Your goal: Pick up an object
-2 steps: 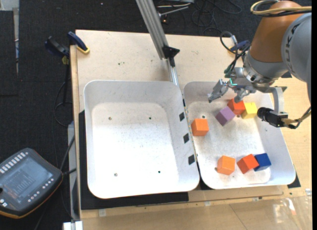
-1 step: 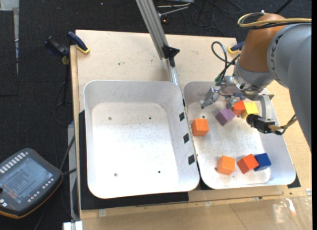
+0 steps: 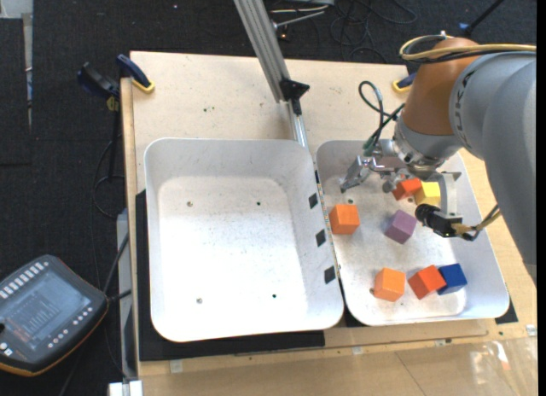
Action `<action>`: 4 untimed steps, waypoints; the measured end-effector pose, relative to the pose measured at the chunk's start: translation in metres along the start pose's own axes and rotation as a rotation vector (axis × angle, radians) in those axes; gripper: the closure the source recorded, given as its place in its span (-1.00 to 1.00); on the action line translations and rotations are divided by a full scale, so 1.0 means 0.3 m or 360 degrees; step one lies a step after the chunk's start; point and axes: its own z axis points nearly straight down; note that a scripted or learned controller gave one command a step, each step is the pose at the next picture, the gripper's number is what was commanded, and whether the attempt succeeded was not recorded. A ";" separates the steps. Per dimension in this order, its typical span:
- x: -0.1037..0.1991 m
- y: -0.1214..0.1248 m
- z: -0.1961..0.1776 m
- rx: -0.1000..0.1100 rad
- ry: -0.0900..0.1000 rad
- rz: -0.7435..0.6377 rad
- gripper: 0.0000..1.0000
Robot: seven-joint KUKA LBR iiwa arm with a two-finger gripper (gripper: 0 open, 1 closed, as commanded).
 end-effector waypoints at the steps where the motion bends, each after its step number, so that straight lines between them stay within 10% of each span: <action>1: 0.000 -0.001 -0.025 0.0003 0.0000 0.0002 1.00; 4: -0.005 0.022 -0.589 -0.0005 -0.0001 -0.0002 1.00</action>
